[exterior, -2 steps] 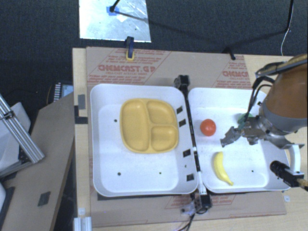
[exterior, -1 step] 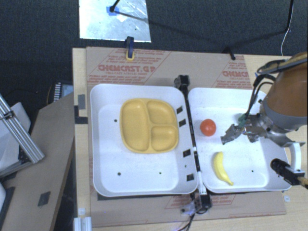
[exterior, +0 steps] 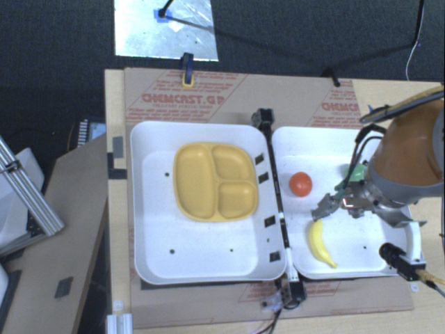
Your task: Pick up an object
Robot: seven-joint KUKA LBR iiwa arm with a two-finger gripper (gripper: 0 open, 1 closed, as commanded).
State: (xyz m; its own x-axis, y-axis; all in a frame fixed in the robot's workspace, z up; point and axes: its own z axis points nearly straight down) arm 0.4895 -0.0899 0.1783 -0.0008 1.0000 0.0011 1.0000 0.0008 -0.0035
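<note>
the gripper (exterior: 327, 206) is seen with fingers spread, nothing held between them. the banana (exterior: 320, 243) is found just below it, long axis running down and rightward.

Arm (exterior: 410, 152): broad rounded orange band above a smooth grey wrist collar.
Cables: black leads loop along the wrist's left side.
Hand (exterior: 327, 207): small grey metal piece with dark, angular parts.
Marking: a green patch beside the cables.

A robotics lab: a table (exterior: 229, 89) covered in taped cardboard carries two white bins (exterior: 160, 256) screwed side by side, with loose cables (exterior: 278, 305), aluminium framing (exterior: 28, 193) at its left edge, and dark carpet (exterior: 55, 47) around it.
</note>
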